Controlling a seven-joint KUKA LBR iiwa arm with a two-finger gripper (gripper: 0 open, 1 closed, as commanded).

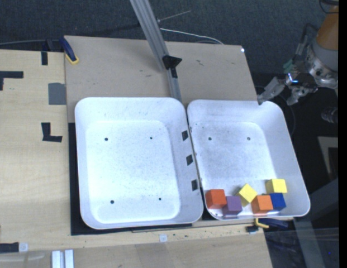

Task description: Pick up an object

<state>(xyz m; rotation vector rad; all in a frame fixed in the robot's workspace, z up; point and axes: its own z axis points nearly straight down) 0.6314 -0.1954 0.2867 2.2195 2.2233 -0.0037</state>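
Observation:
Several small blocks lie in a cluster at the front of the right bin [274,128]: an orange block [215,197], a purple block [233,204], a yellow block [247,192], a second orange block [262,203], a blue block [278,201] and a second yellow block [277,185]. My gripper [278,96] hangs over the right bin's far right corner, well away from the blocks. Its fingers are spread open and hold nothing. The orange band of the arm [331,31] shows above it.
The left bin [86,149] lies beside the right one, their rims meeting in the middle. A slanted metal rail [152,29] runs across the board behind the bins. A blue and yellow clamp [69,50] sits at the board's far left corner.

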